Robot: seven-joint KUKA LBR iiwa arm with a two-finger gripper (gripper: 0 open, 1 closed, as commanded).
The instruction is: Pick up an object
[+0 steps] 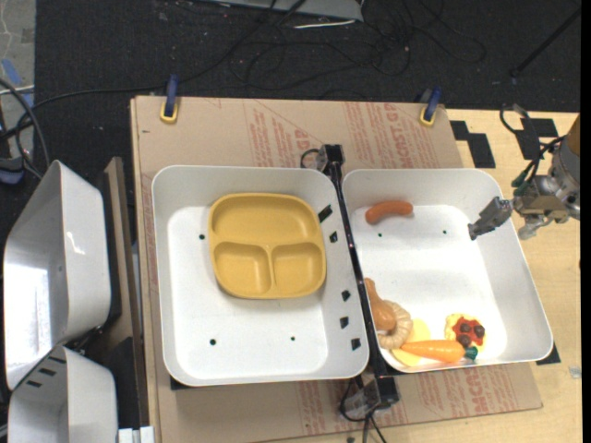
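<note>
My gripper [510, 218] hangs at the right edge of the right bin [517, 257], its two dark fingers spread open with nothing between them. Inside that bin an orange sausage [389, 211] lies near the far wall. Along the near wall lie a carrot [432, 349], a shrimp-like toy [388, 319], a yellow slice [417, 332] and a small pizza piece [465, 329]. All of these lie well to the left of and below the gripper.
The left bin [185, 340] holds a yellow divided plate [268, 245]. A black divider strip [346, 266] runs between the bins. Clamps [169, 111] [429, 111] sit on the cardboard's far edge. White boxes [51, 247] stand at the far left.
</note>
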